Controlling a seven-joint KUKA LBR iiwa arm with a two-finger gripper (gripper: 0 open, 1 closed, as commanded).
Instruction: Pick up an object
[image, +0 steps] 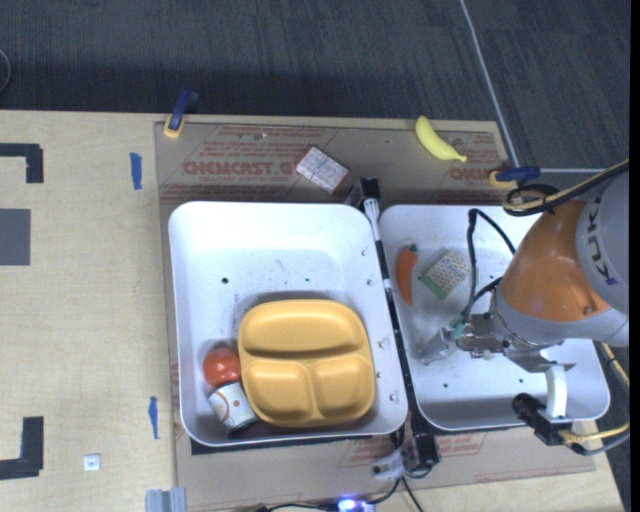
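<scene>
Presently, right shallow white bin (590, 400): my jaws (440, 345) low over its floor, grip state indeterminable (blurred). Orange plastic carrot (406, 272) and small speckled green packet (445, 272) lie just beyond, ungrasped. Nothing lifted; the pick itself is left.

An orange carrot (406, 273) lies lengthwise near the right bin's (590, 400) left wall.

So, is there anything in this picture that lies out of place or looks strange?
Yes. A banana and a small patterned box lie on the cardboard behind the bins, outside both. In the left bin, the yellow divided tray sits slightly askew, partly covering a small can.
</scene>
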